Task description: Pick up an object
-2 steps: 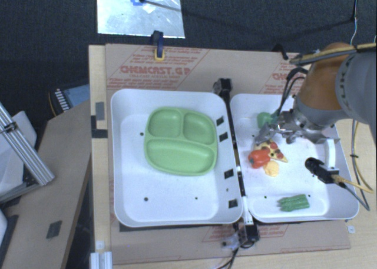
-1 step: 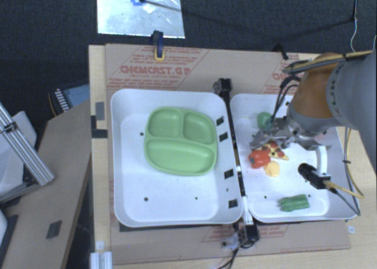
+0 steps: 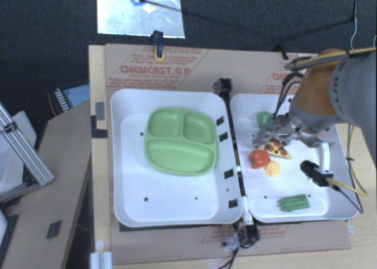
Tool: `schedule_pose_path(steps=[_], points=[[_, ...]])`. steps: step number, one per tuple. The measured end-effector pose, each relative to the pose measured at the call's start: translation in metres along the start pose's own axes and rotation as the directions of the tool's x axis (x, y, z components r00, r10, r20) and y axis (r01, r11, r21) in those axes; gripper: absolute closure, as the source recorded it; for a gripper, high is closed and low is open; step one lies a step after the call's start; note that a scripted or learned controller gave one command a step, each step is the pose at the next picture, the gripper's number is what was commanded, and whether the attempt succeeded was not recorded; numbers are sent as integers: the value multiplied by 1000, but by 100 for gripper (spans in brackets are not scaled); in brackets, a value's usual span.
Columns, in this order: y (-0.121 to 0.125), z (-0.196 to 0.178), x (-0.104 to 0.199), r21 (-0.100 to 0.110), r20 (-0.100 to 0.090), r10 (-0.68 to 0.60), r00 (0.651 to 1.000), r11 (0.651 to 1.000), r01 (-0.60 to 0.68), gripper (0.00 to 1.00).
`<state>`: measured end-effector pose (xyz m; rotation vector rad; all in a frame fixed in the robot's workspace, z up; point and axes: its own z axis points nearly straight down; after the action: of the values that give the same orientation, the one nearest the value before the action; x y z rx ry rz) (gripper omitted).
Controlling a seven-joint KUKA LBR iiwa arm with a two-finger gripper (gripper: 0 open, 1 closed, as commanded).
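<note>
In the right bin (image 3: 333, 198), the claw (image 3: 266, 137) hung low over the upper left part of the floor, at the end of the grey arm (image 3: 356, 88) that reached in from the right with its orange band (image 3: 315, 91) above the wrist. Whether the claw was apart or together could not be told from this slanted look, and nothing could be seen gripped in it.

A round green toy (image 3: 264, 119) lay just beside the claw, on its far side and near the bin's left wall. A toy pizza slice (image 3: 277, 149) lay just below the claw, so close that contact could not be judged. A red tomato (image 3: 258, 158) sat just left of the slice and below it, and a small yellow piece (image 3: 272, 169) rested against the tomato's lower right. Well apart from these, a long green toy vegetable (image 3: 293, 203) lay crosswise near the bin's front edge.

The left bin (image 3: 131, 194) held a pale green divided plate (image 3: 179, 141) with three compartments, lying flat near the middle. Both bins stood side by side, touching along a black-clipped seam, on a cardboard sheet (image 3: 177, 65) with red lettering that covered the bench (image 3: 96, 162).
</note>
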<state>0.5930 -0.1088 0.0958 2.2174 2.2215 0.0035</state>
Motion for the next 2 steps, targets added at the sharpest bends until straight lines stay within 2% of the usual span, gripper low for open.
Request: schedule_pose_path(steps=[1, 2], points=[[-2, -57, -10, -3, 1, 2, 1000, 1000, -2, 100], [3, -118, -1, -5, 1, -3, 1000, 1000, 3, 100]])
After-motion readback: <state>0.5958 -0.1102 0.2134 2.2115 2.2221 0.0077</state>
